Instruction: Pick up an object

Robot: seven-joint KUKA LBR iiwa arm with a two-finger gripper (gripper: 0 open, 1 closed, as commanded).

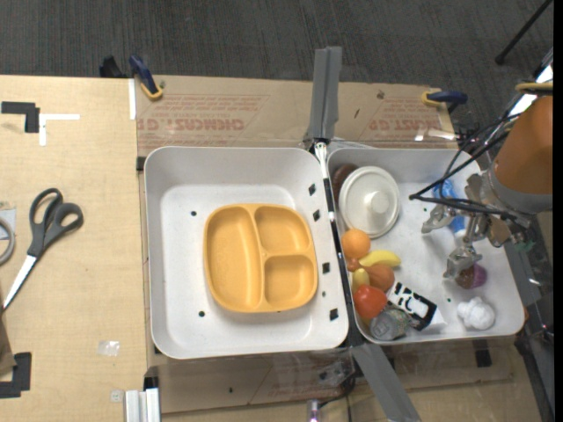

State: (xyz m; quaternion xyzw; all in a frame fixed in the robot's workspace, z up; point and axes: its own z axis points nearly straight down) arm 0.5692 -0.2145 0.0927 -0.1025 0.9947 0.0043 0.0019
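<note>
Nothing picked up yet; grab left to do. In the right shallow white bin (420, 158), from the near end: crumpled grey lump (388, 325), fluffy white ball (477, 314), red tomato (369, 301), small purple thing (472, 277), yellow banana (379, 258), orange fruit (355, 242), white bowl (370, 200). Silver two-finger gripper (461, 263) low, just beside the purple thing; can't tell if clenched or loose. Left white bin (171, 262): only a yellow plastic plate with three parts (260, 257).
</note>
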